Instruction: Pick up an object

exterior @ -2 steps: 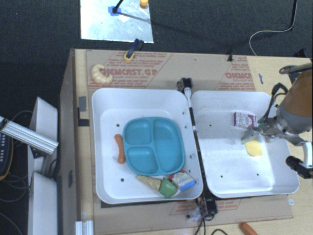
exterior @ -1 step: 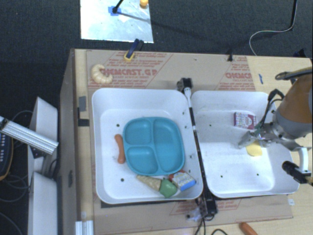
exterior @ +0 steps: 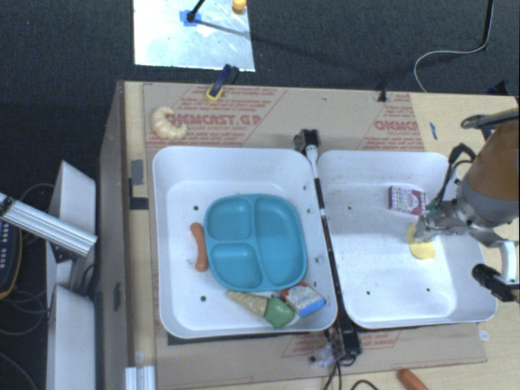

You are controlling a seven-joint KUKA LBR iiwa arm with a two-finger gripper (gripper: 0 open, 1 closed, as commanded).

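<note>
In the right bin [exterior: 382,299] a small yellow object [exterior: 422,249] lies near the right side, and a small red-and-white packet [exterior: 405,198] sits just up and left of it. My gripper [exterior: 422,227] comes down from the right directly over the top edge of the yellow object, between it and the packet. The left bin [exterior: 175,218] holds a blue divided plate [exterior: 254,241], an orange sausage-shaped piece [exterior: 199,246] to its left, and a cluster at the front: a pale wedge [exterior: 248,301], a green piece [exterior: 279,313] and a blue-and-white packet [exterior: 306,299].
The arm's grey body and orange band [exterior: 496,177] overhang the right bin's right rim. A black divider clip [exterior: 309,141] sits between the bins at the back. A pale peanut-shaped object [exterior: 169,121] lies on the cardboard behind the left bin.
</note>
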